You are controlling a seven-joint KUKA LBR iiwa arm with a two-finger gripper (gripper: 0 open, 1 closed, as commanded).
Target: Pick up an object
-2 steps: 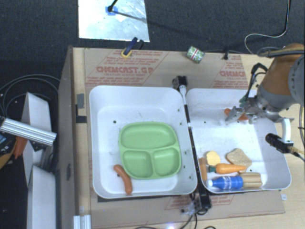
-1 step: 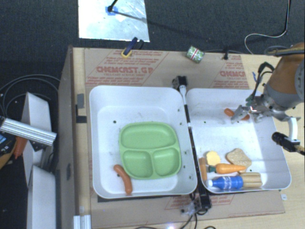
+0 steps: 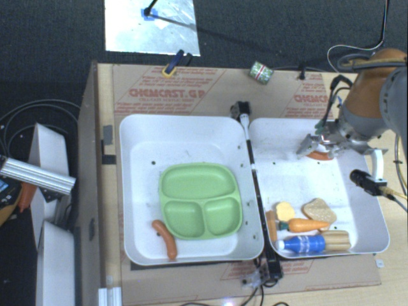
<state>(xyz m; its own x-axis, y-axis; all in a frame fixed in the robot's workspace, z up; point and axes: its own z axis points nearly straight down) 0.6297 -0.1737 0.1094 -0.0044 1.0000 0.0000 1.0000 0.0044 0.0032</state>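
Note:
My gripper (image 3: 317, 146) is low over the back of the right bin (image 3: 280, 139), right above a small red-orange piece (image 3: 322, 157) that lies on the bin floor. Whether that piece is held is not clear. At the front of the same bin lie a yellow chunk (image 3: 285, 210), a bread slice (image 3: 319, 211), a carrot (image 3: 306, 225), a blue bottle (image 3: 305, 243) and a tan roll (image 3: 338, 238). The left bin (image 3: 137, 171) holds a green divided plate (image 3: 201, 199) and a sausage (image 3: 166, 238).
A green can (image 3: 261, 72) and a blue-and-yellow clip (image 3: 173, 64) lie on the cardboard behind the bins. A black part (image 3: 368, 182) juts over the right bin's right rim. The divider (image 3: 250, 164) runs between the bins. Cables loop at the far right.

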